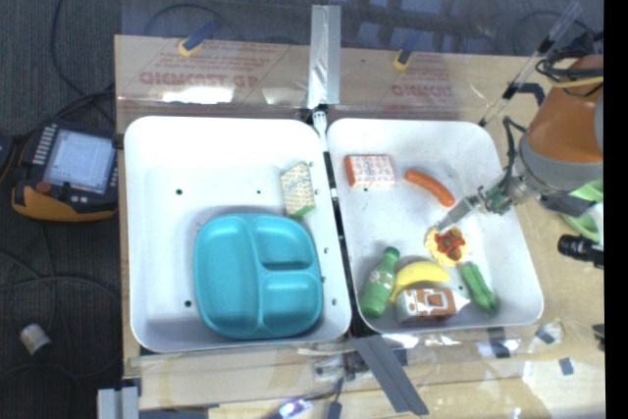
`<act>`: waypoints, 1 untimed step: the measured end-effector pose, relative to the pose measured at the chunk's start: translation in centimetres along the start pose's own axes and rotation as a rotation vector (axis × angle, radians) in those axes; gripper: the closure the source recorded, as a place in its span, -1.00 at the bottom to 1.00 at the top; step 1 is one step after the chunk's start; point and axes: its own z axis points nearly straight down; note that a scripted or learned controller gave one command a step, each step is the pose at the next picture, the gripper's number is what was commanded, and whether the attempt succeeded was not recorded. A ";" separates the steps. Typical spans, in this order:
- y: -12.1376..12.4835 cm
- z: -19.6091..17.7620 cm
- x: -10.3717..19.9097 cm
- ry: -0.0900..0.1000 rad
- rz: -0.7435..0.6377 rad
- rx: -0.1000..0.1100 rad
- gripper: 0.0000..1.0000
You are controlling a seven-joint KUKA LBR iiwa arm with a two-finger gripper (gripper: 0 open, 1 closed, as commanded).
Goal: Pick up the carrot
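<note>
The small orange, smooth, tapered plastic carrot (430, 185), lying loose at about two o'clock in the right-hand shallow white bin (491, 152), looks light, stiff and slippery, so it is best pinched across its thicker middle, while the grey two-finger gripper (467, 208), just beside it at four o'clock, gives no clear sign of its state.

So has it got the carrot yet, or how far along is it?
Not yet, by the look of it. The carrot lies loose on the floor of the right bin, beside an orange and white box. The gripper has reached into that bin and sits just right of the carrot. Closing on it and lifting remain.
</note>
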 end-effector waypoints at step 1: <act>5.9 -0.1 -2.1 0.001 -0.064 -0.003 -1.00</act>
